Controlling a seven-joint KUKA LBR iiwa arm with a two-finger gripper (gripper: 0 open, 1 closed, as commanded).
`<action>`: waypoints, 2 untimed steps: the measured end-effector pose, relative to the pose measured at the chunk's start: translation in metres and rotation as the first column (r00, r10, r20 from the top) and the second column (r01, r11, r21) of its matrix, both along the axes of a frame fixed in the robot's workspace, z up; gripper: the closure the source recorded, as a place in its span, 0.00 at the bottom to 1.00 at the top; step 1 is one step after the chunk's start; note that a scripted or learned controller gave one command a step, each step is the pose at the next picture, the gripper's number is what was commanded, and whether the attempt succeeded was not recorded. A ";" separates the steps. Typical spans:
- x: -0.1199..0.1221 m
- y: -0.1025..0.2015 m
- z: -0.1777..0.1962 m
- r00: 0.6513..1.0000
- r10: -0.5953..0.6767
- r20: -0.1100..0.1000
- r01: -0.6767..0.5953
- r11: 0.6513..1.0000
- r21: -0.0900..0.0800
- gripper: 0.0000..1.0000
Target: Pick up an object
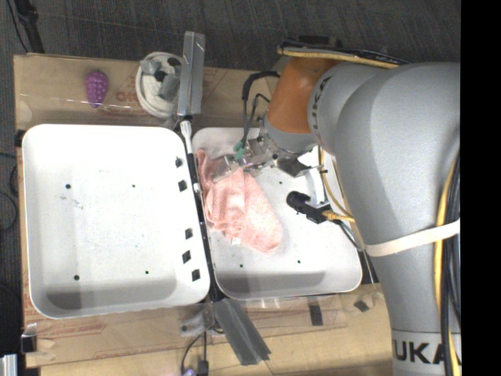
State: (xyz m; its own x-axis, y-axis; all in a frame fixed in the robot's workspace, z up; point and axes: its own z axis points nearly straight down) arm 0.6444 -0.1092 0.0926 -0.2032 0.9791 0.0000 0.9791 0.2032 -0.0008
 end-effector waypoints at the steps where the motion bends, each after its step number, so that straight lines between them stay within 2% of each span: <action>1: 0.000 0.000 0.000 1.000 0.000 0.000 0.000 1.000 0.000 0.00; 2: 0.000 0.000 0.000 1.000 0.000 0.000 0.000 1.000 0.000 0.00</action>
